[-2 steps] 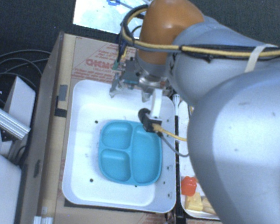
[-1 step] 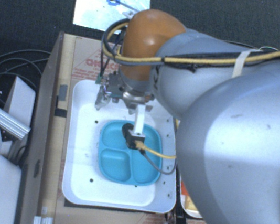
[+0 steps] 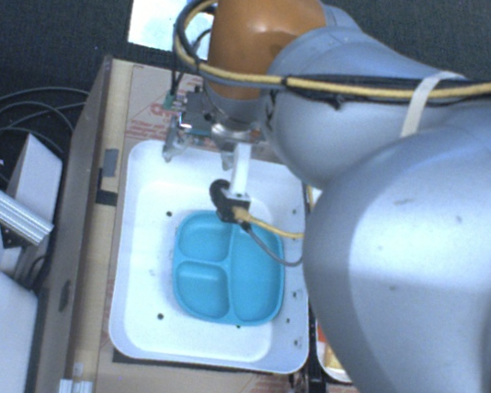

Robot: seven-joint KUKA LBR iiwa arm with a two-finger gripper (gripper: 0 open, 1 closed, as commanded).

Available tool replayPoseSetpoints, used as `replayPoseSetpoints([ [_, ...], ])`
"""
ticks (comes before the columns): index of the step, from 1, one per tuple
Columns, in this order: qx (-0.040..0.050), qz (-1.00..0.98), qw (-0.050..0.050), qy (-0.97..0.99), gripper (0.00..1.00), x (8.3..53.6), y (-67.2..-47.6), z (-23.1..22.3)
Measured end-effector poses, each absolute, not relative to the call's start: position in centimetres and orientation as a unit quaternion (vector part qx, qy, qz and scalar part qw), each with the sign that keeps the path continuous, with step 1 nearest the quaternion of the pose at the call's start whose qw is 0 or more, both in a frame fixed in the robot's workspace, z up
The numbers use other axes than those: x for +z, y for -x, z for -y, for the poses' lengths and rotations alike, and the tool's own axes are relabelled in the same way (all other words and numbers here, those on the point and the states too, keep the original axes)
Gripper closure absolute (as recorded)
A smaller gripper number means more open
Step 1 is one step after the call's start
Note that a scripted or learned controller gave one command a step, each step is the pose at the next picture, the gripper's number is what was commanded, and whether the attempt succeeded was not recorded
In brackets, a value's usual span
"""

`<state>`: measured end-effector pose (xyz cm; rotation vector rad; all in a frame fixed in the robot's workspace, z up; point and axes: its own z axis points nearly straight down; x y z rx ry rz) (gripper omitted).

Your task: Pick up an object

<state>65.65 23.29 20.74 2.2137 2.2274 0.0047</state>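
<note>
Blue plate (image 3: pixel 228 272) in white bin (image 3: pixel 139 248), apart from jaws, nearer camera

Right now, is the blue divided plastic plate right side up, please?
Right side up: the blue divided plastic plate shows three hollow compartments facing upward.

A robotics lab: grey arm (image 3: pixel 428 221), white bin (image 3: pixel 139 248) on a bench (image 3: pixel 98 213), loose black cables (image 3: pixel 7 118).
</note>
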Motion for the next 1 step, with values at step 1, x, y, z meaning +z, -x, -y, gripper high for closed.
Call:
replayPoseSetpoints([
  [1, 0.0008, -0.709, 0.001, -0.705, 0.00, 20.68, -65.63, -23.26],
])
